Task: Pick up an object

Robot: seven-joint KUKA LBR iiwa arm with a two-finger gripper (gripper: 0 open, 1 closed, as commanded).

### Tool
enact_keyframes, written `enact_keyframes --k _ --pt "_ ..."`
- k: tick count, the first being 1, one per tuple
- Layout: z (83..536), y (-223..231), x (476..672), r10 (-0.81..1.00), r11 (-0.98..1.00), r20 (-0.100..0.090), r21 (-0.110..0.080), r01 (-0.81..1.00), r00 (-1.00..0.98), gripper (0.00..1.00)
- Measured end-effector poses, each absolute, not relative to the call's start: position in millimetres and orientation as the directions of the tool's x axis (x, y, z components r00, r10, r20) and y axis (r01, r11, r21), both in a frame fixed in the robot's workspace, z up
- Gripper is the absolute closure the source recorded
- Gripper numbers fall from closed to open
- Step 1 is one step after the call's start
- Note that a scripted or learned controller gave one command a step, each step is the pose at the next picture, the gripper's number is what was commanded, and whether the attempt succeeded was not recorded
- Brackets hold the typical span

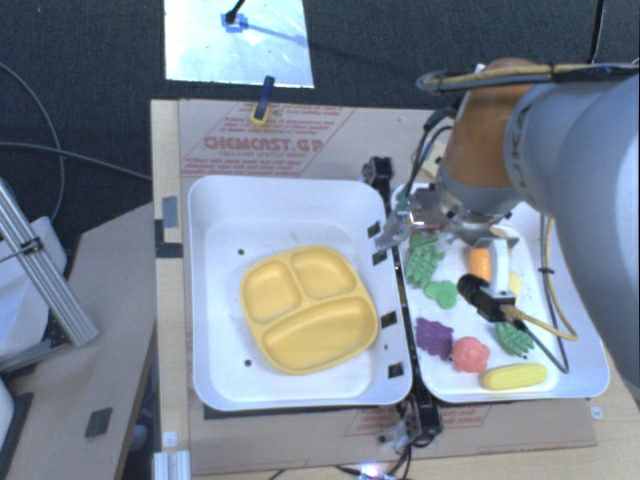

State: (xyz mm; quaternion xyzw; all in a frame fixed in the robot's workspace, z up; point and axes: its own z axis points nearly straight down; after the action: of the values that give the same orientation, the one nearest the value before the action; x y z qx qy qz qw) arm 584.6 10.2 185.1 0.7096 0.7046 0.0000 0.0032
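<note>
A desk (pixel 300 133) carries two white bins. Over the right bin's (pixel 590 373) far left corner the pincer (pixel 425 218) is hung; whether it is apart cannot be told. Just below it lies a green leaf toy (pixel 424 260); well left, a yellow tray (pixel 308 306).

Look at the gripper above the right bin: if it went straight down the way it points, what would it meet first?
Probably the green leafy toy lying just under the gripper in the right bin; depth is unclear from this slanted view.
</note>
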Motion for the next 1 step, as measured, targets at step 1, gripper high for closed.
enact_keyframes --k 1 --pt "184.1 -48.6 539.5 1.0 -0.006 -0.002 -0.002 1.0 0.006 0.0"
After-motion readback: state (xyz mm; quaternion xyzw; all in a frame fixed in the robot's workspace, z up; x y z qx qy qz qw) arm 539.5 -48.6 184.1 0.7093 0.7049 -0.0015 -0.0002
